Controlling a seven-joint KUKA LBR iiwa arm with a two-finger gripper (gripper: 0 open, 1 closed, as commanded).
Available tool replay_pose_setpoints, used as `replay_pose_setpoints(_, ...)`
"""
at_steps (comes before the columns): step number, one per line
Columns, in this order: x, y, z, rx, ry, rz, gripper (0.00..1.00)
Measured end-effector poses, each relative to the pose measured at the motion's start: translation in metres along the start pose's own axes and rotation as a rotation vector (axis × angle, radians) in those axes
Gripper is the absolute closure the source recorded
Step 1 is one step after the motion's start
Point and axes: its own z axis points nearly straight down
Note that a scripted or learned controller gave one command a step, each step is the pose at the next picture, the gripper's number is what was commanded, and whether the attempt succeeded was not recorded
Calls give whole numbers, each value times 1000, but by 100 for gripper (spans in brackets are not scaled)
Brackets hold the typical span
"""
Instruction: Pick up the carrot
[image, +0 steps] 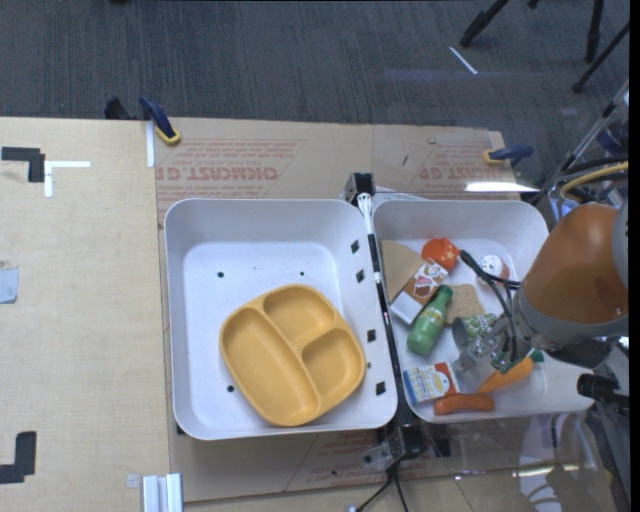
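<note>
Orange carrot (508, 375) at lower right of the frame, just beside the metal gripper (487, 345), finger opening impossible to tell, smooth yellow divided plate (291, 353) in left white bin (190, 300).

Two white bins sit side by side, a left bin (190, 330) and a right bin (440, 207). One yellow divided plate (291, 353) in the left. In the right: one green bottle (429, 323), one tomato (440, 252), one carrot (508, 376), one red sausage (464, 403), two small cartons (424, 287) (430, 383). One arm (580, 272) over it all.
</note>
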Motion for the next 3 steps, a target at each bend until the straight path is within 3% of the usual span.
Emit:
replay_pose_setpoints(1, 0, 0, 0, 0, -2, 2, 0)
replay_pose_setpoints(2, -61, -36, -1, -1, -5, -198, 0)
replay_pose_setpoints(3, -63, -34, -11, -6, -12, -192, 100)
